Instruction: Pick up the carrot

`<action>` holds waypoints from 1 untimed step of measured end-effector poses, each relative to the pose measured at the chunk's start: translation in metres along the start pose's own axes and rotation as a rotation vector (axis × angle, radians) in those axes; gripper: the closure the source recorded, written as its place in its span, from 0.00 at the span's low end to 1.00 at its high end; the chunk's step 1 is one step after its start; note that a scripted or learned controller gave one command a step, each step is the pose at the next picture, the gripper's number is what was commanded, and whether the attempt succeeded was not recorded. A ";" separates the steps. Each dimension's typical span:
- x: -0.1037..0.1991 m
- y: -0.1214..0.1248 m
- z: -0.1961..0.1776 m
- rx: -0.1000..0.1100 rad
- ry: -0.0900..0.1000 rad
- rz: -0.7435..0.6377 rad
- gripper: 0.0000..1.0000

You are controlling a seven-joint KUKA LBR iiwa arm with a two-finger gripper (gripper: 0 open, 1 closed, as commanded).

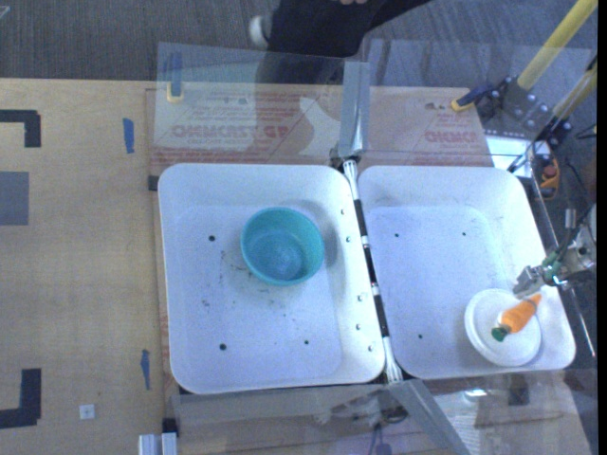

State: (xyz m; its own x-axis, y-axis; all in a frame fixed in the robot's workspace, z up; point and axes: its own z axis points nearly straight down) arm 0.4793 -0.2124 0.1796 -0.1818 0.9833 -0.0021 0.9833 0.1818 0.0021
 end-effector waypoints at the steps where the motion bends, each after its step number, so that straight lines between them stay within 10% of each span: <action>1: 0.054 0.011 -0.033 0.000 0.001 0.000 1.00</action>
